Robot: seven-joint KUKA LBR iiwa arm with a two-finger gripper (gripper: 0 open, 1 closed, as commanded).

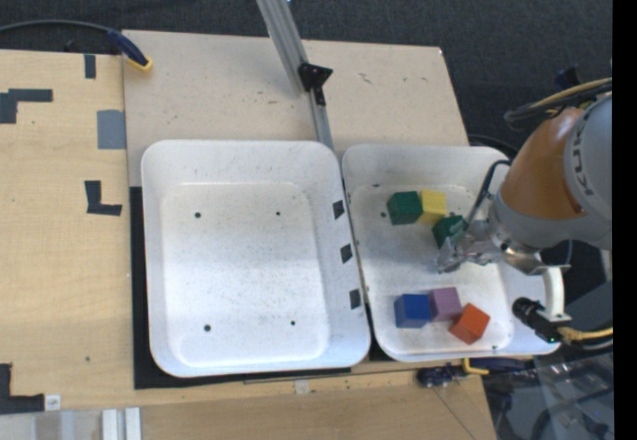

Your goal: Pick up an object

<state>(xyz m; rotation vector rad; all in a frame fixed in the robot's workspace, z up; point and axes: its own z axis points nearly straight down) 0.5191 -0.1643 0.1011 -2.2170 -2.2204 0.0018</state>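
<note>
The right bin (398,161) holds several small blocks. A green cube (403,207) and a yellow cube (434,202) sit side by side near its far half. A small dark green block (450,227) lies just right of and below them. Along the near wall stand a blue cube (413,310), a purple cube (445,302) and an orange cube (470,324). My gripper (455,255) is down inside the right bin, its tip right below the dark green block and above the purple cube. The wrist hides how the tip meets the dark green block.
The left bin (159,169) stands beside the right one, separated by their raised rims. A slanted metal bar (282,20) runs down to the rims' far end. The grey arm with its orange band (542,174) covers the right bin's right edge.
</note>
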